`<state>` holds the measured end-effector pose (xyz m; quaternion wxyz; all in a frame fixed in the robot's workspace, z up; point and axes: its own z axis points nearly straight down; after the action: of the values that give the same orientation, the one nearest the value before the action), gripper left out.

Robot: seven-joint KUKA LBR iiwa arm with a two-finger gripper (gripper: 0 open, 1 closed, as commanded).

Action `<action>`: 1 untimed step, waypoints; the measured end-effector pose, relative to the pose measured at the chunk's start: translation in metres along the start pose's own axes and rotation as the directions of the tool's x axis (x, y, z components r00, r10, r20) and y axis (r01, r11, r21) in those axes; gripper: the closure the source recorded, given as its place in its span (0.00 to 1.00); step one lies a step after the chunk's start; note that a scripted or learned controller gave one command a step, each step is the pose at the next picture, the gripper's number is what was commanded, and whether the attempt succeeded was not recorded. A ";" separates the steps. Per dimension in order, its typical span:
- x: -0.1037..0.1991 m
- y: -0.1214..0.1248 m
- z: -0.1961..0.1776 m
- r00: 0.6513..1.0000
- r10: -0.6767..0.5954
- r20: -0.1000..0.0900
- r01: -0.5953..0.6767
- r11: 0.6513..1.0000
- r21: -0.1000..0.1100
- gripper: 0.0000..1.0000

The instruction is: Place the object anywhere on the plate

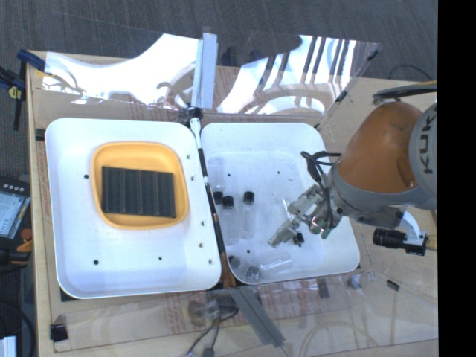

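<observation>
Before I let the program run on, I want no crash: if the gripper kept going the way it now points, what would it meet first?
Probably the bare floor of the right bin: the gripper points down and leftward. The small clear object lies just beside that line, though depth is unclear.

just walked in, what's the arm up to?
The gripper hangs over the right bin, low near its floor. A few small dark objects lie at that bin's left side, apart from the gripper. The yellow plate sits in the left bin, carrying a dark ridged insert.
</observation>
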<state>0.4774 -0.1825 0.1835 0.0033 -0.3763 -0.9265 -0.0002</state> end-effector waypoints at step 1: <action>-0.006 -0.006 -0.022 0.962 -0.274 0.009 0.274 0.962 0.000 0.00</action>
<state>0.4780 -0.1906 0.2059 -0.0010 -0.2447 -0.9696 0.0004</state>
